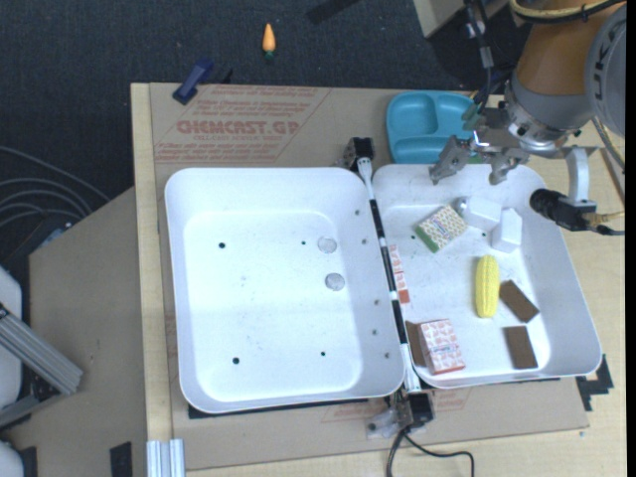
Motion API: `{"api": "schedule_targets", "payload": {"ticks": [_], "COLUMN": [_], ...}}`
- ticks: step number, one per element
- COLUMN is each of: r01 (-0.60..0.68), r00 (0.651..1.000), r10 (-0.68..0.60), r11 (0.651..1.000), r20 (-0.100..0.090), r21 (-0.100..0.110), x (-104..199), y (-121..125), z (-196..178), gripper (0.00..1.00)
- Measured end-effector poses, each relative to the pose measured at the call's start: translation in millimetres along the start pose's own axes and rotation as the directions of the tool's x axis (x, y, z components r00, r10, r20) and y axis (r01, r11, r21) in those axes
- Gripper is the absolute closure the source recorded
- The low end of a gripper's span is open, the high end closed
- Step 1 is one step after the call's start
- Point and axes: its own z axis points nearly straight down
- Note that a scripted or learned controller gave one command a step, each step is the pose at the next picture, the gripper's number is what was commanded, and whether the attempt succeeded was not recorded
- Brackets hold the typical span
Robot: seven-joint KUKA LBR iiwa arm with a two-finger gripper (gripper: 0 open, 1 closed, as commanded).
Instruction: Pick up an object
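White plastic bins, two, sit side by side on a tan cardboard-covered bench (pixel 248 117) w/ red print. The left shallow white bin (pixel 199 207) holds just two small round silvery discs (pixel 331 263) near its right side, one above the other, slightly apart. The right shallow white bin (pixel 571 306) holds the pickable stuff: a yellow corn-cob-shaped toy (pixel 486 285) lying roughly upright in the middle; a small green-and-white patterned box (pixel 441 228) tilted, up-left of the corn; two white blocks (pixel 494 221) just right of that box, close together; two brown rectangular pieces (pixel 518 323) right of and below the corn, near each other but apart; a pink/red patterned carton (pixel 437 346) at the bin's lower left corner area.

Grey arm w/ orange band comes in from top right. Its two-finger gripper (pixel 473 166) hangs over the far edge of the right bin, fingers (pixel 443 163) spread apart, nothing between them. It's above the white blocks & patterned box, not touching any item as far as I can see.

Behind the right bin: a teal plastic divided tray (pixel 422 127), partly hidden by the gripper. On the dark floor beyond the bench: a small orange cone-ish thing (pixel 268 38) and a blue clip-like object (pixel 192 81) at the bench's far edge.
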Motion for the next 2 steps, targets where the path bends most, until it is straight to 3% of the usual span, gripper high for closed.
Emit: {"api": "schedule_targets", "payload": {"ticks": [1, 2], "r01": [-0.001, -0.002], "r00": [1.0, 1.0], "r10": [0.001, 0.002], "r11": [1.0, 1.0], "r20": [0.001, 0.0], "r21": [-0.001, 0.0], "x": [-3.0, -2.7], "y": [-42.9, -42.8], "z": [133.7, 123.8], "gripper": [0.0, 1.0]}}
